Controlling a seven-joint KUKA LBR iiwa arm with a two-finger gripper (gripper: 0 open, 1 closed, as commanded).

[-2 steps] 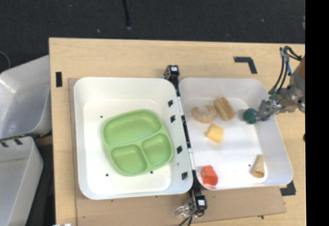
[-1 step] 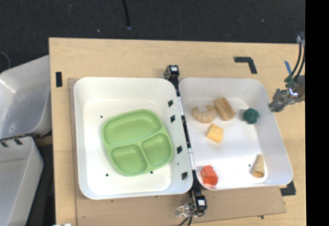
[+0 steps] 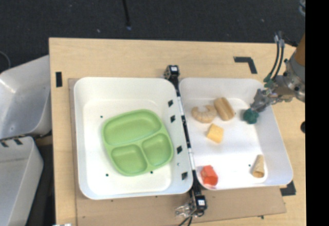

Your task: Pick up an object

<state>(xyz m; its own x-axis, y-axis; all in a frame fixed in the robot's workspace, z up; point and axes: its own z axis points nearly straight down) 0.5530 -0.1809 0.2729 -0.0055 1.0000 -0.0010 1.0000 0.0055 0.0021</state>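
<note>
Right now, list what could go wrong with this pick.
The gripper is right at the small green object, which lies close to the right bin's far-right wall; a finger may catch the wall or nudge the object away. The object looks small and rounded, so it might slip out during closing.

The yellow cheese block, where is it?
The yellow cheese block lies mid right bin, just below the croissant and bread roll.
</note>
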